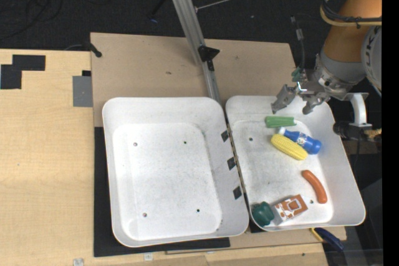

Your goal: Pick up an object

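The gripper (295,101) hung wide open, holding nothing, above the green block (280,121), which lay left-right; corn (289,146) and bottle (303,141) sat just below.

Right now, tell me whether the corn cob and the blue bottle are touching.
Touching. The camera view shows the yellow corn cob lying against the blue bottle, their edges overlapping with no gap of white bin between them.
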Robot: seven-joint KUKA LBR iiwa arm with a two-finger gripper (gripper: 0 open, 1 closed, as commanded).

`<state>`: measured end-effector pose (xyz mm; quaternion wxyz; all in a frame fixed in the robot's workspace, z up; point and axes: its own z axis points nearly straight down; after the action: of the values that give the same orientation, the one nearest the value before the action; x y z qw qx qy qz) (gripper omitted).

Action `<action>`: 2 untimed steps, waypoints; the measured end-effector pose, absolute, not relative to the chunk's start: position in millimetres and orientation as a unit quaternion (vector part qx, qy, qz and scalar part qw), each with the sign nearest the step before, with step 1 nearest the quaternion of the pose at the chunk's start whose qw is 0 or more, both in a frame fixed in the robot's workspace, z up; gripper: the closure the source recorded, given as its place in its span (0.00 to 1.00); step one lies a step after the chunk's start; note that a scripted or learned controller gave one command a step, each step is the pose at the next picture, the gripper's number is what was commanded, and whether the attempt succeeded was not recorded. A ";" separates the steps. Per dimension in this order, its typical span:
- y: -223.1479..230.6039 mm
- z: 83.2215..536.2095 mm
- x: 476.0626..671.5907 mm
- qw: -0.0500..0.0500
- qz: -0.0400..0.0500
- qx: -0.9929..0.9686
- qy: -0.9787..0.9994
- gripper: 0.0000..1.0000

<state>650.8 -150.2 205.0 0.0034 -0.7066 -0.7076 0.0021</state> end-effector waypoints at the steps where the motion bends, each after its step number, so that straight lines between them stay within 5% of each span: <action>1: -150.0 208.3 651.8 0.001 0.001 -0.706 -0.709 0.00; 2: -146.9 143.7 651.8 0.004 0.002 -0.705 -0.709 0.00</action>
<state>651.8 -146.9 143.7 0.0036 -0.7053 -0.7089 0.0024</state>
